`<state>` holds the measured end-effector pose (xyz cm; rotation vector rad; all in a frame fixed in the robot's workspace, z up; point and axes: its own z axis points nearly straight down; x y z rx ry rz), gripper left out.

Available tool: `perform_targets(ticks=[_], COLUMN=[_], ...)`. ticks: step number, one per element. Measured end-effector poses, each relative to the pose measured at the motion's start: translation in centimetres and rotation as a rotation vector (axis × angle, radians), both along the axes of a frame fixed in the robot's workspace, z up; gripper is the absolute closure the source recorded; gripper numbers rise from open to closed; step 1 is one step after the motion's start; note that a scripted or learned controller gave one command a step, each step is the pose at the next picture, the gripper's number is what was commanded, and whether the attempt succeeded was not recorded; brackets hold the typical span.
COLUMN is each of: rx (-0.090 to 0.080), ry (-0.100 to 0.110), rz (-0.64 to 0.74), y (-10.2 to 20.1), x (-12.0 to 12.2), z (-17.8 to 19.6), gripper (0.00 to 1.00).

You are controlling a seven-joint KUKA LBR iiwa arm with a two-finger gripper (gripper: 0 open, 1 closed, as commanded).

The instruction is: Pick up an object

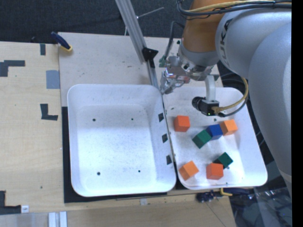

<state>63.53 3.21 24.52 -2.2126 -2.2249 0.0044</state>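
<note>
The gripper (166,85) hangs over the far corner of the right bin (246,174), right by the wall it shares with the left bin (75,98). I cannot tell from here how its tips are set, and nothing shows between them. Taking that shared wall as the marker, the nearest thing to pick is an orange cube (182,123) just beside it and a little toward me from the gripper. Farther from the wall lie a green block (202,138) touching a blue cube (215,130), with a second orange cube (229,126) just beyond those. Down at the near end sit another orange cube (189,169) close to the wall, a red-orange cube (215,170) and a dark green block (224,160) beside it. My judgement is that the lone orange cube by the wall is the sensible choice, since it stands apart from its neighbours. To do it well, the arm should centre squarely over it, line up with its flat sides, and come straight down clear of the wall, because a clipped rim would spoil the try.
</note>
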Motion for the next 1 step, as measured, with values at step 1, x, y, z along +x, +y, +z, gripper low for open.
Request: perform_targets(ticks=[1], rx=[0.0], ry=[0.0], rz=[0.001], y=[5.2], x=[-1.15], z=[-1.81], gripper=[1.0])
